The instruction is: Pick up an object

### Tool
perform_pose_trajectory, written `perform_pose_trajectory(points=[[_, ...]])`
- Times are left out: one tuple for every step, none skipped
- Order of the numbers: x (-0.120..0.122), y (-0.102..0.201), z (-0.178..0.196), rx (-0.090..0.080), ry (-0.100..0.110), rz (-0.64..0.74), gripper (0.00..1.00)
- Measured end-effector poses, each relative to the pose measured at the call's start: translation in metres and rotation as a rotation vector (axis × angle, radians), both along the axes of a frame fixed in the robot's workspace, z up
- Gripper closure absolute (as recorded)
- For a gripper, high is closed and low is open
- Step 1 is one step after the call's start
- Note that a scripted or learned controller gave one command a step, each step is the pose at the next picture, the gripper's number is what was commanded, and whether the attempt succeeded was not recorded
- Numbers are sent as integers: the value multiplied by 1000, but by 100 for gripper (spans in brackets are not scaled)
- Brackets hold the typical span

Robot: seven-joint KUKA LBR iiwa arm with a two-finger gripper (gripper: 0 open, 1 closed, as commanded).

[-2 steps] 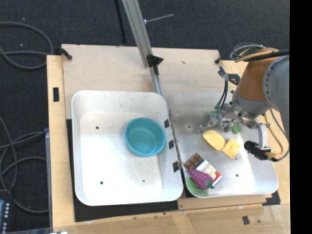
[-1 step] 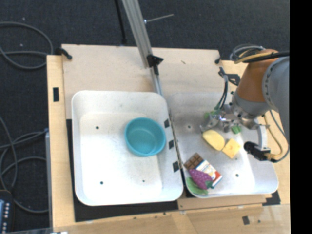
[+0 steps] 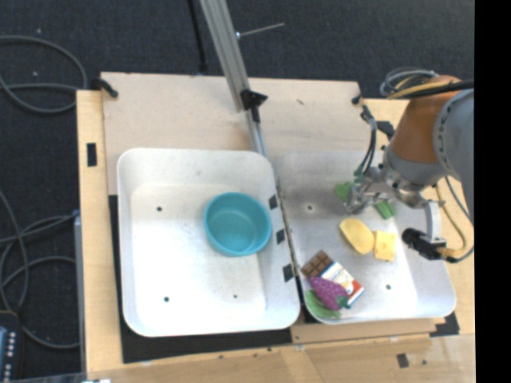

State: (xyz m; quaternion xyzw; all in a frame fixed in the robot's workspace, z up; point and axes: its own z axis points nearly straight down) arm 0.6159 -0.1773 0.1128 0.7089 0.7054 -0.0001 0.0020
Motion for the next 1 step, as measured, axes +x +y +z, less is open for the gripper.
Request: perform_pose_trajectory(points=[[-3, -7, 47, 2, -3, 5, 100]])
